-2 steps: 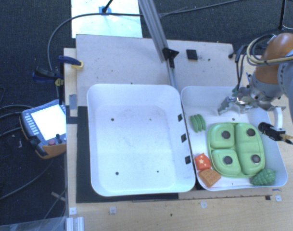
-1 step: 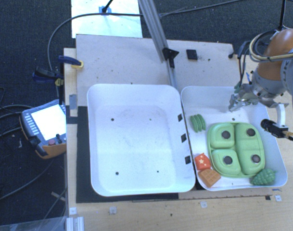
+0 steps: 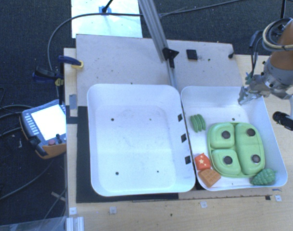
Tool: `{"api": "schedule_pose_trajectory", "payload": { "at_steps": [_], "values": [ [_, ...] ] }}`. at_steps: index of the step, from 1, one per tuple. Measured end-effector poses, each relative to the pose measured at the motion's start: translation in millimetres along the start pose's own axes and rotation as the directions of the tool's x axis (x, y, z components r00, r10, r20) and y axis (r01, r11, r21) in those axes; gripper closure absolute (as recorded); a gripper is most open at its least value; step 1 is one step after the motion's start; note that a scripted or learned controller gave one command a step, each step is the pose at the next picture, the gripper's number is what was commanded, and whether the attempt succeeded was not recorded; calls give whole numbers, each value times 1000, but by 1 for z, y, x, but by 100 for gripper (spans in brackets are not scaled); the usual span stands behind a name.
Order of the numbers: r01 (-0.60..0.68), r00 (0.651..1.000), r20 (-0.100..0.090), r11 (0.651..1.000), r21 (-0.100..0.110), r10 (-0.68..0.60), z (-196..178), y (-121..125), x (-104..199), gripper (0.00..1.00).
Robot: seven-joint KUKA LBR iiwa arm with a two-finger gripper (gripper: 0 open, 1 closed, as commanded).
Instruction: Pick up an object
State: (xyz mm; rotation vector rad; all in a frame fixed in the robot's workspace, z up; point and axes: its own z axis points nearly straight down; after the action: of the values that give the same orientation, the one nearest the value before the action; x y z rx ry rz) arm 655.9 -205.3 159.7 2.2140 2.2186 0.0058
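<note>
Hovering over right bin (image 3: 266,110) back corner, tool (image 3: 246,96) grips nothing visible, finger opening unclear; green tray (image 3: 234,149) sits below.

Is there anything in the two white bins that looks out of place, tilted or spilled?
Nothing looks spilled or damaged. All objects crowd the right white bin: a light green four-hollow tray, a small ribbed green piece, a red block, an orange block and a bumpy green lump. The two blocks lie against the bin's near-left corner.

no text seems legible anywhere at this resolution.
</note>
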Motion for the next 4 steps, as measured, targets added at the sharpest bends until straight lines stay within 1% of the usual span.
{"api": "schedule_pose_trajectory", "payload": {
  "at_steps": [1,2,3,4],
  "values": [
    [4,1000,0,1000,0,-4,-48,10,-1,100],
    [4,1000,-1,1000,2,-4,-73,11,-1,100],
    [7,1000,-4,1000,6,-7,-83,-5,52,100],
    [7,1000,-4,1000,6,-6,-91,-22,98,100]
  ]
}}
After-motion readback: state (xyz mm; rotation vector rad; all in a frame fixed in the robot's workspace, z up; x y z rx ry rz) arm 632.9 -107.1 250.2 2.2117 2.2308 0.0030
